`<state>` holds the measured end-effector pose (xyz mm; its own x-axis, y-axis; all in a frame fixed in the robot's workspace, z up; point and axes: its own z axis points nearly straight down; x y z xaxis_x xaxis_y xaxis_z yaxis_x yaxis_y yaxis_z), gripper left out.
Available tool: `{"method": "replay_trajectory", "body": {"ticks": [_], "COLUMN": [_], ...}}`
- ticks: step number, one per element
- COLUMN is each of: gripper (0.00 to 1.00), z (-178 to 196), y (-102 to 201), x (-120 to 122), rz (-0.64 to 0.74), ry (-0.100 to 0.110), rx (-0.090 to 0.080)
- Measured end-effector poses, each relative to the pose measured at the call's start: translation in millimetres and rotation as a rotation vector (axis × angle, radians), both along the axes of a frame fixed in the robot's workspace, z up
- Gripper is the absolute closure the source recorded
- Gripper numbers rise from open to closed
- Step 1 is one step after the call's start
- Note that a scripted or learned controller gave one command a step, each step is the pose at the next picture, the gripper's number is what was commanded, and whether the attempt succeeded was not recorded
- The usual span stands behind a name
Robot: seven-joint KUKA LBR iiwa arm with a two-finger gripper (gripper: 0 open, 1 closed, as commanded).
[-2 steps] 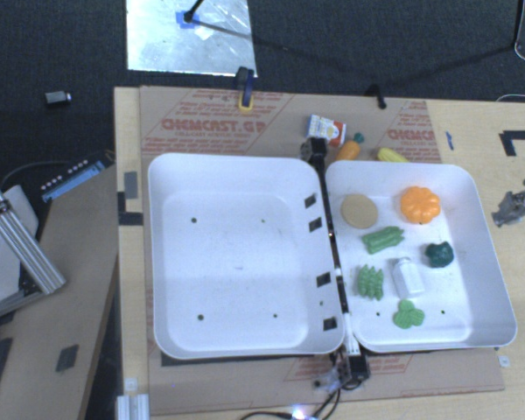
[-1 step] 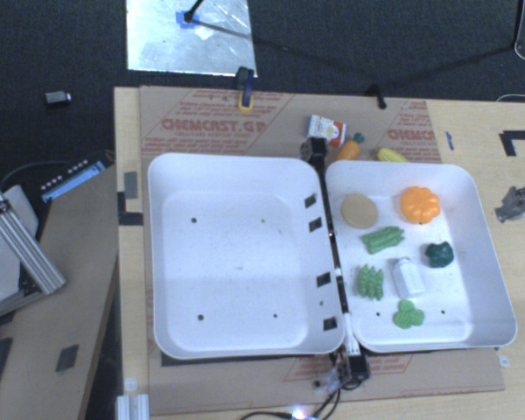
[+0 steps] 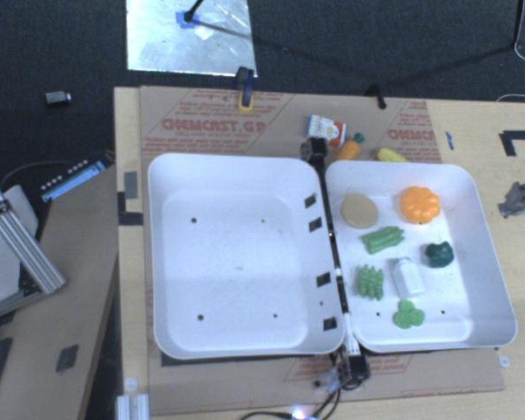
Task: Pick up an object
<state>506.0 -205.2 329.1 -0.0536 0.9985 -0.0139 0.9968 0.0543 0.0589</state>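
Sitting at the left, touching its twin along the middle seam: shallow white left bin [image 3: 171,234]. Lying apart in the shallow white right bin [image 3: 481,234]: flat tan round disc [image 3: 360,210], small green ridged toy [image 3: 370,282], white blurry block [image 3: 409,278] of unclear make, orange pumpkin-shaped toy [image 3: 419,204], dark green lumpy toy [image 3: 438,253]. Poking in at the far right, just outside that bin's rim: grey metal gripper [image 3: 521,196], being mostly cut off and blurred; spread or pressed together, impossible to tell.

Grey metal two-finger gripper [image 3: 518,198] sat at the far right edge of the camera view, barely in frame. It was off to the side, low near bench level. Too small and blurred to resolve further.
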Motion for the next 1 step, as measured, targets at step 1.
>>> {"method": "replay_trajectory", "body": {"ticks": [1], "gripper": [1.0], "z": [11.1], "y": [0.4], "x": [1.2], "rz": [0.006], "ry": [-0.004], "rx": [-0.001]}}
